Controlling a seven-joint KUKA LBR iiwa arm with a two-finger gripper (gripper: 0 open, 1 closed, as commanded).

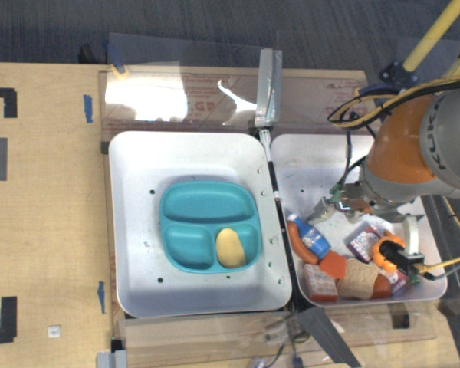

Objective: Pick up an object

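Observation:
My gripper (331, 203) hangs low over the upper middle of the right bin (307, 163), under the grey arm with the orange band. Just below and left of it lie a small blue and white carton (315, 241) and an orange sausage (300, 245). An orange-red block (333, 264), a brown bread slice (357, 281) and a purple and white packet (363, 241) are crowded along the bin's front. Nothing shows between the gripper's tips, which stand apart from all these objects.
The left bin (138, 228) holds a teal divided tray (203, 205) with a yellow potato-like piece (230, 248) in its front right compartment. A thin ridge separates the two bins. A clear panel stands behind the bins.

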